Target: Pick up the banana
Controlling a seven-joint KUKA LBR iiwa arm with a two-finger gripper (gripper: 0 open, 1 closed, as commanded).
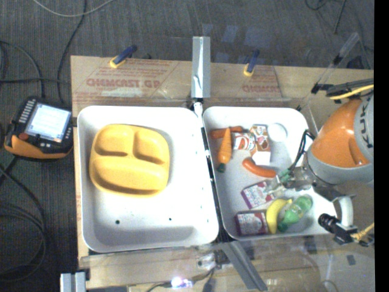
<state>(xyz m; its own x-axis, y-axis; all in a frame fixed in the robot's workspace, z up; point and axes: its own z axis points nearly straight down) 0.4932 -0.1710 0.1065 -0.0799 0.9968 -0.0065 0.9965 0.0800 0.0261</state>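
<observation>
The banana [275, 215] lies near the front wall of the right bin [226, 221], crowded between a red packet [250, 222] and a green bottle [296, 211]. The gripper [287, 181] hovers just above it; finger state cannot be told. The carrot [223, 146] lies well apart.

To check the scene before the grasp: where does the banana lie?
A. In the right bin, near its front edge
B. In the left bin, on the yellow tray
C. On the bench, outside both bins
A: the banana lies low in the right bin, beside a green item.
</observation>
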